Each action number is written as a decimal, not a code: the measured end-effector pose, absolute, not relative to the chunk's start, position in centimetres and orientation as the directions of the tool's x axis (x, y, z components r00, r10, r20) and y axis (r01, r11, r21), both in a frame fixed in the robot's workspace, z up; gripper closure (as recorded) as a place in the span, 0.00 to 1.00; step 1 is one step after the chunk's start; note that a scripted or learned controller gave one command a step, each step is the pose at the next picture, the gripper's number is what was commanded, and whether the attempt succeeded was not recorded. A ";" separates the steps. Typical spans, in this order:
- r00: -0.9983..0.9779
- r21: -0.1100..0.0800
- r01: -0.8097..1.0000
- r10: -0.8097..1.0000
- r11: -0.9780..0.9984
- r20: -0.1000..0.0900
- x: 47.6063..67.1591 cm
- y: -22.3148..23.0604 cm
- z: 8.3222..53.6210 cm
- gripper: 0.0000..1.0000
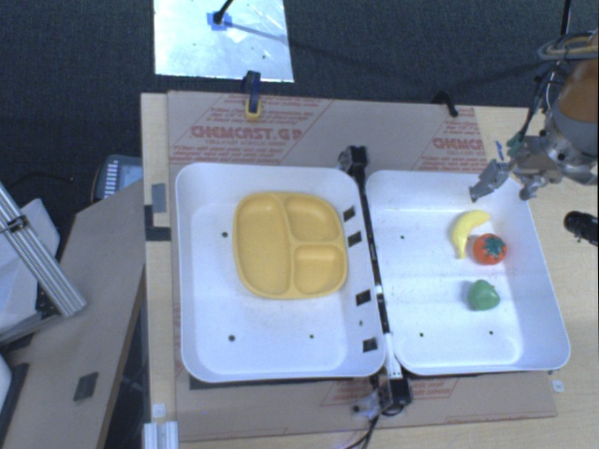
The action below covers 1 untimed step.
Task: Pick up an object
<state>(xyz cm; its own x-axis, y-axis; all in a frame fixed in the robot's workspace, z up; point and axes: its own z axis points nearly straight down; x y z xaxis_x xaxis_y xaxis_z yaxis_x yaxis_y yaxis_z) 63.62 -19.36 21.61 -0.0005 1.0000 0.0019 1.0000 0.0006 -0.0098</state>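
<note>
Approach step: gripper hovers over right bin far edge, 2 fingers spread, nothing between them. Banana, tomato, green piece lie near bin's right edge. Next: move inward, descend over banana, close

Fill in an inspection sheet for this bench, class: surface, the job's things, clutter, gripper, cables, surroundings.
Surface: two white bins side by side, left bin and right bin, on a board printed with red lettering.
Job's things: banana, tomato touching it, green toy apart below, all in the right bin.
Clutter: yellow divided plate in the left bin.
Gripper: gripper open, above the right bin's far right corner, holding nothing.
Cables: black cable between the bins.
Surroundings: dark carpet, shiny sheet beyond the bench.
</note>
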 end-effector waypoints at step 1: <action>-0.003 0.002 1.000 1.000 0.003 -0.001 63.9 -19.3 22.3 0.00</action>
